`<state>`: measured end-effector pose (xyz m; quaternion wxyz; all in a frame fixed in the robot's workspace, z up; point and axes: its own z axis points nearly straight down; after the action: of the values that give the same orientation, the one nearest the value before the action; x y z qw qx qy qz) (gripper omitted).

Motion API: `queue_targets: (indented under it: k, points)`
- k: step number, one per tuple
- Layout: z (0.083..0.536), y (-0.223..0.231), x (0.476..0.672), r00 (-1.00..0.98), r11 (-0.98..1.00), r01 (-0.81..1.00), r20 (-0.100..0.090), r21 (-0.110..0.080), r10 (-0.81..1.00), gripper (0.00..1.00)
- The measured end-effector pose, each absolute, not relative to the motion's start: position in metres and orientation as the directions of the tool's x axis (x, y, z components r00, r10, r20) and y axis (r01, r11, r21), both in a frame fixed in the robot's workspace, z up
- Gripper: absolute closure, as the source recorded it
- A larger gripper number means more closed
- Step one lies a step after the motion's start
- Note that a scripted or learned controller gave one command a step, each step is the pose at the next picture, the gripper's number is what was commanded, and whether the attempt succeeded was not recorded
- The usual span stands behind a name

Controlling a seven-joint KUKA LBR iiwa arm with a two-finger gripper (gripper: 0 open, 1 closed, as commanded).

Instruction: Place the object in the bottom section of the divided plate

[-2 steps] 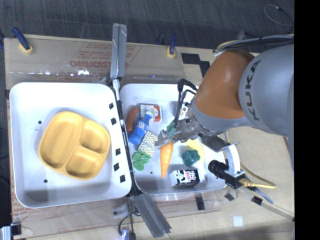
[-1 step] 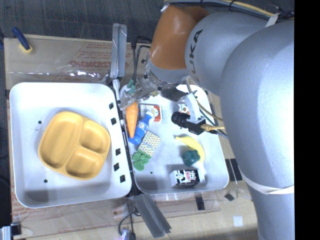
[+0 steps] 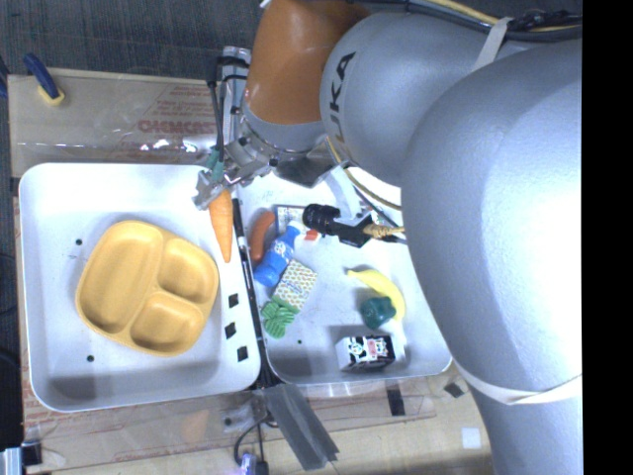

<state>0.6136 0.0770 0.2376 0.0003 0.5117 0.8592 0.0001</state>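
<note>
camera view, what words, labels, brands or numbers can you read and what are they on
"KUKA", black letters running up the grey robot arm casing, partly cut off by the curve.
Faint reddish print on the brown cardboard sheet behind the bins: too blurred to read.
Markings on the small black and white carton: too small to read.
Patterned label on the blue bottle: too small to read.
</note>
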Motion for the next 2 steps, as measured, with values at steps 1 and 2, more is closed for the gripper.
queue_targets:
  k: [1,2]
  points:
    - [0.202,0.156,0.656,-0.553,0.553,0.833,0.001,-0.002,0.833,1.00]
    - [0.156,0.176,0.641,-0.740,0.740,0.673,0.002,-0.002,0.673,1.00]
